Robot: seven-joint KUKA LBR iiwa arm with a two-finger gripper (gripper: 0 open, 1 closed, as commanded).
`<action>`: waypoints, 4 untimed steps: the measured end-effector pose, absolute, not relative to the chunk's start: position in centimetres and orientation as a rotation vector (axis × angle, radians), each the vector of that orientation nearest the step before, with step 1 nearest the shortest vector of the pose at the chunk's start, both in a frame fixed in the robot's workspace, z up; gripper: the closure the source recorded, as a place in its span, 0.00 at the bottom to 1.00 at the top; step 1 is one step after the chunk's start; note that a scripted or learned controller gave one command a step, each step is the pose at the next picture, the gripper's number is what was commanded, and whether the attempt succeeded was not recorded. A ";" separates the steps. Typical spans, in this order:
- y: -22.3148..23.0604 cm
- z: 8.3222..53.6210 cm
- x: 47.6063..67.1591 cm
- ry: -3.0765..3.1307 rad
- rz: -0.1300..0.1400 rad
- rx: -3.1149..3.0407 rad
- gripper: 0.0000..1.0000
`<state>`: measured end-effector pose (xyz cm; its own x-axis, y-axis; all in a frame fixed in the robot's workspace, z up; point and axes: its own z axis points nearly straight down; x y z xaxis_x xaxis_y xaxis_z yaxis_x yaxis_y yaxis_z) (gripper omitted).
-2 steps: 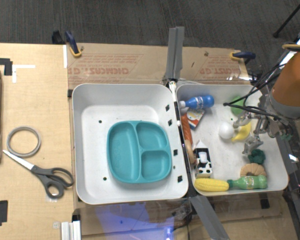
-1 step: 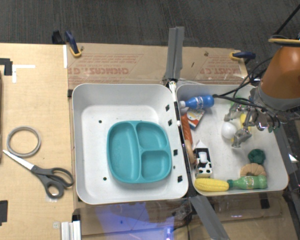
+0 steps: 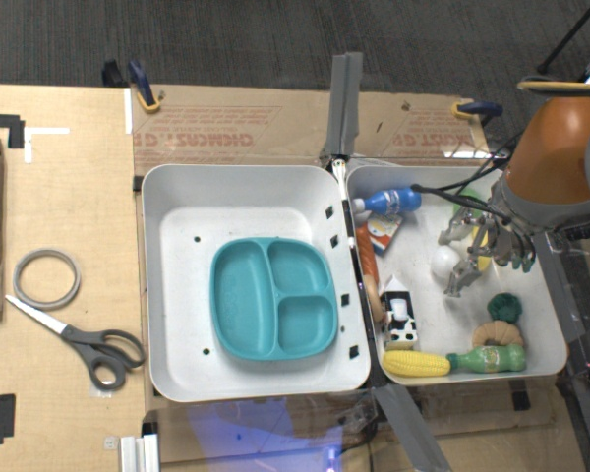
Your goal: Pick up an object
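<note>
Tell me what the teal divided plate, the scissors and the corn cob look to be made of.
Teal divided plate: likely moulded plastic, smooth with a soft sheen and rounded compartment walls. Scissors: bright metal blades, grey handles that look plastic. Corn cob: probably a plastic toy, uniformly yellow and faintly glossy.

Both of my bins, the left (image 3: 167,264) and the right (image 3: 551,313), look like smooth, slightly glossy white plastic. The teal divided plate (image 3: 273,298) is matt plastic. My gripper (image 3: 472,254) shows bare grey metal, under a glossy orange band (image 3: 560,146). The bench (image 3: 69,214) is matt brown cardboard. The scissors (image 3: 79,337) have shiny metal blades and grey plastic handles; the corn cob (image 3: 416,364) looks bumpy yellow plastic.
</note>
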<state>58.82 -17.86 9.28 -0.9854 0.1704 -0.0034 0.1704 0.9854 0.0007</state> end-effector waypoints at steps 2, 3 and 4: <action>-20.5 9.3 60.1 3.097 -0.001 0.496 0.00; -22.0 9.3 64.5 3.063 0.002 0.674 0.00; -22.0 10.4 64.7 3.058 -0.001 0.669 1.00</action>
<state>64.65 -21.98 10.41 -0.9087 0.4174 -0.0109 0.4174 0.9087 0.0020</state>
